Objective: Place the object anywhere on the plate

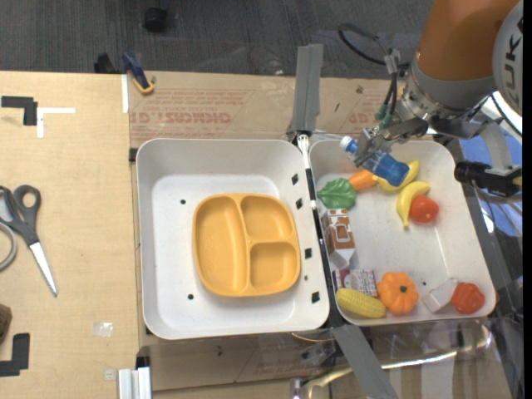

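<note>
Over the right bin (465, 248), we find the gripper (376, 142) at the blue bottle (384, 165); finger state indeterminate. We judge the yellow plate (247, 243) unfilled, placement outstanding.

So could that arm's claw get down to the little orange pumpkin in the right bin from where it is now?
Probably yes. The pumpkin sits uncovered near the right bin's front edge, with only the corn close beside it. The gripper hangs over the far end, and nothing tall stands between them.
</note>
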`<action>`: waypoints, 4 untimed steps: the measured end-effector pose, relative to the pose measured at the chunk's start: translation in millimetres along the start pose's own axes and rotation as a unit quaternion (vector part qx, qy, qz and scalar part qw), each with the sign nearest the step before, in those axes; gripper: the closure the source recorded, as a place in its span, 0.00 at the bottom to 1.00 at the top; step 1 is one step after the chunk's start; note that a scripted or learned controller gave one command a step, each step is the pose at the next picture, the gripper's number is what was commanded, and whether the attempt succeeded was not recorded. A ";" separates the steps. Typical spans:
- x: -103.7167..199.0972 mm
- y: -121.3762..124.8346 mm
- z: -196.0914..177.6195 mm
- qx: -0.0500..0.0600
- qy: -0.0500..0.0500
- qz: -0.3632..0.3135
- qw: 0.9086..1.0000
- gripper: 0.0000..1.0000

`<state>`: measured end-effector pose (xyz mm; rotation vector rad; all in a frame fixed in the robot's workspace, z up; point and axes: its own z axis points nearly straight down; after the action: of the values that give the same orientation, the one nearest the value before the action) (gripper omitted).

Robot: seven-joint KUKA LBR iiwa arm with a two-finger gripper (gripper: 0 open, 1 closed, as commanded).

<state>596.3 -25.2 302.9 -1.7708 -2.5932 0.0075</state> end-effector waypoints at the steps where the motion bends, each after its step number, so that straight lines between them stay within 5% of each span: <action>1: 83.0 -43.1 105.1 0.000 0.001 0.011 1.000 1.00; 2: 95.3 49.0 111.8 -0.001 0.000 0.052 0.999 1.00; 3: 165.8 36.8 149.8 0.000 0.000 0.021 1.000 1.00; 4: 165.4 36.8 149.7 -0.001 0.000 0.021 1.000 0.00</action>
<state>569.8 141.8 152.8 -1.8262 -2.5548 0.0055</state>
